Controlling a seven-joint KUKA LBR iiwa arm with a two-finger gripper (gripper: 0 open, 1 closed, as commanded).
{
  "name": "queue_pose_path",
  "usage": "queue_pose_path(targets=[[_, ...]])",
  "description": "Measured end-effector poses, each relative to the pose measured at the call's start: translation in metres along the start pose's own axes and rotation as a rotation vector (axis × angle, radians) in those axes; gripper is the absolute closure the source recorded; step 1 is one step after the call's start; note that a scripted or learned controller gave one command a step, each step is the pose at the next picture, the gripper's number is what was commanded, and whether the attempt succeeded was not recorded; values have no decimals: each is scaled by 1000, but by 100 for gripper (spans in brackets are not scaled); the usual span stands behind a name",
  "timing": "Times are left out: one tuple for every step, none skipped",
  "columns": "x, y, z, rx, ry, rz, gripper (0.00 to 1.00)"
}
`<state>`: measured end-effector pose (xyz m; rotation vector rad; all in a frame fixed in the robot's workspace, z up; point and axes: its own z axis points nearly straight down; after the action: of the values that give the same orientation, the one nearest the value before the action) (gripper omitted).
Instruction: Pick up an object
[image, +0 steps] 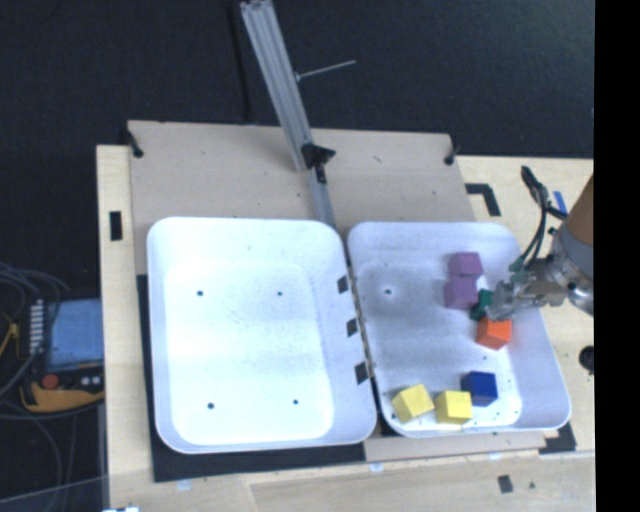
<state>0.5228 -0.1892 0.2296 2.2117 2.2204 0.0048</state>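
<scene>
The gripper (500, 305) hung low over the right bin (400, 255), reaching in from the right, and its tip was a blur of grey metal and green fittings. An orange block (494, 332) sat directly under that tip, touching it or nearly so (hard call, that one), and whether the block was actually pinched or merely lying beneath could not be told from this angle. Most of the arm (575, 250) was cut off at the right side, with just a sliver of orange band and some dark cables looping above the wrist. Just left of the tip sat two purple blocks (462, 280), one stacked or butted against the other; their shared edge was too soft to separate cleanly. Down toward the bin's near wall, a blue block (481, 386) rested beside two yellow blocks (432, 403), the pair of them almost touching each other. The left bin (250, 330) lay alongside, its inner rim meeting the right bin's at a row of small dark clips. Behind both bins a slanted metal rail (282, 90) ran up and out of the top of the view. At far left, a blue box (75, 335) among tangled cables was partly cropped by the edge.
</scene>
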Motion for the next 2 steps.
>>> queue_pose_path(targets=[[-1, 0, 6, 7, 1, 0, 100], [54, 17, -3, 3, 4, -4, 100]])
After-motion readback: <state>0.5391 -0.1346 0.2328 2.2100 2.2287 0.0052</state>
